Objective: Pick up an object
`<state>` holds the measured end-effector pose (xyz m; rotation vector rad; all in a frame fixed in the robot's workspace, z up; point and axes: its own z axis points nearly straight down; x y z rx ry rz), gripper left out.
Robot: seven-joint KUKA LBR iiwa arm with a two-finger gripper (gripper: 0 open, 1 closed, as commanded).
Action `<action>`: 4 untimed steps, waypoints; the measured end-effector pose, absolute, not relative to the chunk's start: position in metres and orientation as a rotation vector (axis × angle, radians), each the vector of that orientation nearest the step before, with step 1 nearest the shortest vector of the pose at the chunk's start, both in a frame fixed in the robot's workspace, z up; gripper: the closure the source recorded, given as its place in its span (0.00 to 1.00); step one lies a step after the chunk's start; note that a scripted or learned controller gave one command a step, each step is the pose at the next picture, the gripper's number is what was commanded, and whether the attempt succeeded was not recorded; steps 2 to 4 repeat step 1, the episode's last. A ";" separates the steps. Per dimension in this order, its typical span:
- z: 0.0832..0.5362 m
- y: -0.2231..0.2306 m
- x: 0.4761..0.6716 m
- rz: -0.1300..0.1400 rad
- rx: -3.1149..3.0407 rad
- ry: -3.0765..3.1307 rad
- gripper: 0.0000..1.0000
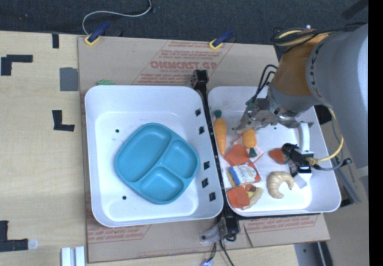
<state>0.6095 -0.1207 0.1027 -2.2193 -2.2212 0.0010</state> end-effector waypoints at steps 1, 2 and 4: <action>0.185 -0.043 0.595 -0.001 -2.218 -2.224 1.00; 0.185 -0.043 0.595 -0.001 -2.218 -2.224 1.00; 0.185 -0.043 0.595 -0.001 -2.218 -2.224 1.00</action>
